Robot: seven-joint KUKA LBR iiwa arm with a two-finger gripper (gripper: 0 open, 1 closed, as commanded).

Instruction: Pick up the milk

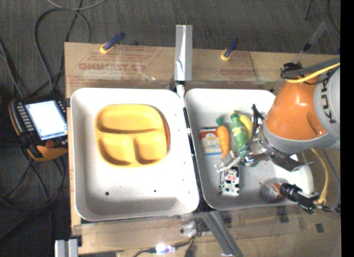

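The milk (230, 183) is a small white carton with black cow patches, lying near the front of the right bin (249, 96). My gripper (233, 164) hangs just above the carton's far end, reaching in from the right under the orange wrist band (296, 112). The view from above does not let me tell whether the gripper touches the carton.
Close behind the gripper lie a red and white carton (210, 141), a carrot (223, 138), a green bottle (239, 131) and a yellow piece (246, 122). A grey can (270, 191) rests at the front right. The left bin (83, 156) holds a yellow divided tray (131, 133).
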